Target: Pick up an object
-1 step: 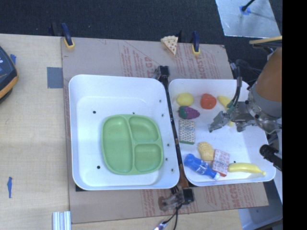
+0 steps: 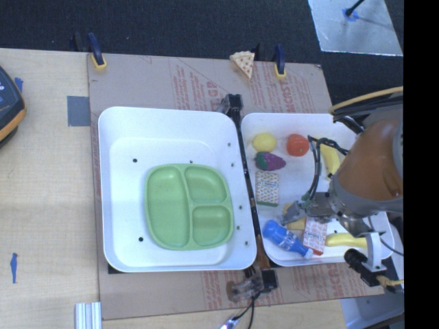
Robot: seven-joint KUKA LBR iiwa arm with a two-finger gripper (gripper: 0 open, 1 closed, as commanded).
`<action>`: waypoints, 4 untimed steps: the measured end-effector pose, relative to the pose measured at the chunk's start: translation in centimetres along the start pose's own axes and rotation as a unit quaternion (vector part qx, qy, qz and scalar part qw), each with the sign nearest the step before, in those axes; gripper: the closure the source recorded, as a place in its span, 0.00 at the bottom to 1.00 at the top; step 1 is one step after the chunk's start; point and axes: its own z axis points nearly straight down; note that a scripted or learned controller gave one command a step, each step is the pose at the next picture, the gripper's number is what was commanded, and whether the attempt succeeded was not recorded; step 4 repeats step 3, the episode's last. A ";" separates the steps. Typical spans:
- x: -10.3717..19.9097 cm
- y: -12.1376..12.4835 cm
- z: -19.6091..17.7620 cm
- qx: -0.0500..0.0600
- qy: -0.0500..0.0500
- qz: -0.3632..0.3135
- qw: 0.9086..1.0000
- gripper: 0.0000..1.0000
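I see my claw (image 2: 306, 213) low over the right bin's (image 2: 276, 123) front edge — whether it grips, I cannot tell — beside a blue bottle (image 2: 285, 238).

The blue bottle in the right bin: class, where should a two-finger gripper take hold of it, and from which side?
Probably across the middle of the blue bottle, coming straight down from above. It lies on its side, slanted along the right bin near the front rim, so its long round body offers two opposite sides. Set the fingers crosswise to its length; a card-like packet lies close by its lower end.
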 end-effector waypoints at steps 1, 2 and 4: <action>-0.2 0.1 -1.1 -0.001 -0.001 -0.002 1.000 1.00; 6.4 2.2 -9.8 0.003 0.001 0.000 1.000 1.00; 13.5 6.7 -13.4 0.003 0.001 0.000 1.000 1.00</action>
